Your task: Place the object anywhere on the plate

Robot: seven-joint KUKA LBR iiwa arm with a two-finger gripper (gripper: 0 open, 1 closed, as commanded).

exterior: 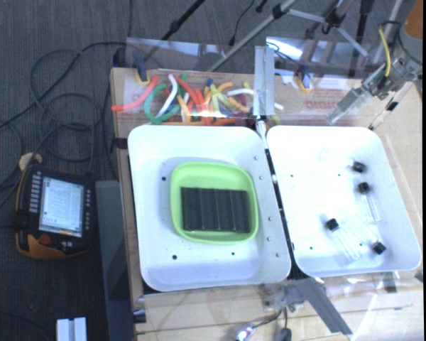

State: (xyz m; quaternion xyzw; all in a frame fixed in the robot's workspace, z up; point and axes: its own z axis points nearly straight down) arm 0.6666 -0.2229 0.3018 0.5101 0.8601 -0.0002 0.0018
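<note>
Near edge of counter (128,105): two shallow white bins side by side. Left bin (149,261) carries a lime-green plate (176,190) at its centre; a dark ribbed rectangular object (215,209) lies flat on the plate, inside the rim, long side running 9 to 3 o'clock. Right bin (305,190) holds a clear plastic piece with four small black knobs (331,224), spread through the 3 to 5 o'clock part of that bin, well apart from the plate.

Beyond the bins, at 12 o'clock of the left one: a tangle of coloured tubing (184,98) on the counter, behind a clear panel.

Far right corner, 1 o'clock of the right bin: arm (412,20) enters at a slant, wrist raised, hand (344,109) pointing down toward 8 o'clock, above the bin's far rim and outside it. Hand blurred; cannot tell whether released or clenched. Nothing seen in it.
</note>
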